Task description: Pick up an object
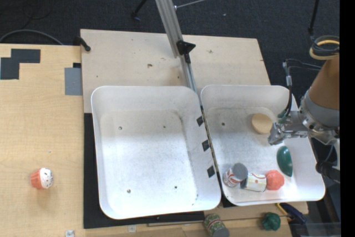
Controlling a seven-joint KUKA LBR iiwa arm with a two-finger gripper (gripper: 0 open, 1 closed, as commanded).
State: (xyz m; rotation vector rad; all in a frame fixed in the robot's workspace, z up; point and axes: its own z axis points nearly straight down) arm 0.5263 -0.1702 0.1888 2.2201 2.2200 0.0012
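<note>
My likeliest target is the tan disc (260, 122), lying at about two o'clock in the right bin (244, 94), because my pincer (276, 136) hangs just beside it at its four o'clock. I cannot tell how the pincer is set. A green piece (284, 159) lies just below, toys clustered along the bin's six-o'clock wall.
</note>
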